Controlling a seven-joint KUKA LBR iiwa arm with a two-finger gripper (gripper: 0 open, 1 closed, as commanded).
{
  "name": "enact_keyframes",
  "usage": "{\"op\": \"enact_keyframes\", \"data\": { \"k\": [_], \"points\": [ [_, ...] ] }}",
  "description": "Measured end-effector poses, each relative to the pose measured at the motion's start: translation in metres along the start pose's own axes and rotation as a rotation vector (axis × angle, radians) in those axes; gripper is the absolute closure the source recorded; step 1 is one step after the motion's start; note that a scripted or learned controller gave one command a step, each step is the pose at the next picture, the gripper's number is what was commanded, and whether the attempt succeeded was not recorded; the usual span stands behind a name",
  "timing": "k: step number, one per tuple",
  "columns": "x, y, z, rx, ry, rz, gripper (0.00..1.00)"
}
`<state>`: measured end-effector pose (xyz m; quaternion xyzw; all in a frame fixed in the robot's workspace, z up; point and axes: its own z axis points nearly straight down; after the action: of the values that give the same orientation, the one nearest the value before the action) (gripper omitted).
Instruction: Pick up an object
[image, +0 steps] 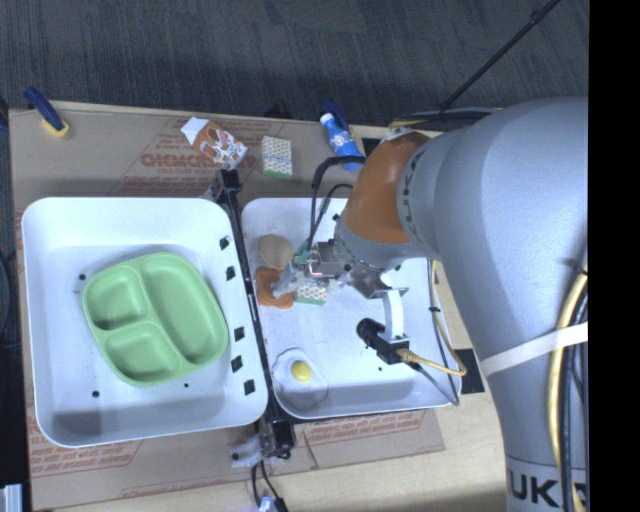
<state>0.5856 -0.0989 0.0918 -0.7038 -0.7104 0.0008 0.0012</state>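
Camera view looks down at a slant on two white bins set side by side on a cardboard-covered surface (330, 440). Reaching in from the right, the grey arm (500, 230) with its orange band (380, 190) bends down into the right bin (400, 390). Its fingers (312, 268) sit low near that bin's left wall, but the wrist and cabling crowd them, so I cannot tell how far apart they stand or whether anything is between them.

Just beside the fingers, on their lower left, lies a small patterned packet (309, 291) in green and white; whether it touches them cannot be told. Left of the fingers and close by sit a round tan object (274, 249) and, just below it, an orange object (270, 287), both against the left wall. Well below the fingers, in the bin's near left corner, is a white round thing with a yellow centre (299, 373).

Far to the left of the fingers, the left bin (50, 240) holds a green divided plate (153, 317) with three compartments. Above the fingers, beyond the bins, a snack wrapper (213, 144), a small green patterned box (277, 157) and a blue clamp (341, 135) rest on the surface.
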Motion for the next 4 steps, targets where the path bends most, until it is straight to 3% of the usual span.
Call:
{"op": "enact_keyframes", "data": {
  "k": [1,2,3,4],
  "points": [
    [-0.001,0.000,-0.010,0.002,-0.001,-0.002,1.00],
    [0.017,-0.097,-0.100,-0.001,0.000,0.005,1.00],
    [0.053,-0.109,-0.120,-0.001,-0.001,0.000,1.00],
    [0.065,-0.108,-0.122,-0.003,-0.002,0.000,1.00]
  ]
}}
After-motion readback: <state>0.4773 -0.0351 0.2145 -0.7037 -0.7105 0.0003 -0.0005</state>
